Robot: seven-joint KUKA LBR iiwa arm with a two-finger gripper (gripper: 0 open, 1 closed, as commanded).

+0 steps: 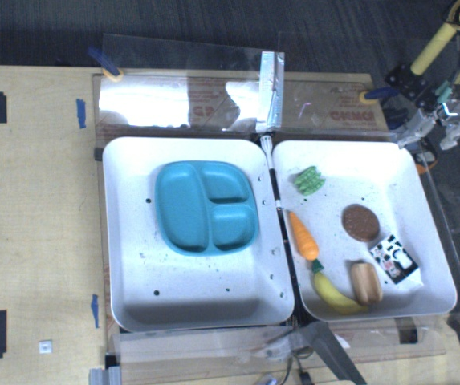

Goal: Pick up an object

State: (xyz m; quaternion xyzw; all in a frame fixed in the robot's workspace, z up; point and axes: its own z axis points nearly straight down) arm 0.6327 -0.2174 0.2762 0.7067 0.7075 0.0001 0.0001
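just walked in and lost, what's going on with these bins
A robot arm is meant to pick something up, but nothing is held yet. Its gripper sits at the upper right, just outside the right bin. That bin holds a carrot, a banana, a bread roll, a green vegetable, a brown disc and a small black-and-white card. The left bin holds a blue divided plate.

We count two white bins: the left bin (125,279) bears one blue divided plate (207,207). In the right bin (434,271) we count six things: one green piece (308,180), one carrot (303,236), one banana (333,292), one brown disc (360,222), one bread roll (366,282) and one black-and-white card (394,258).
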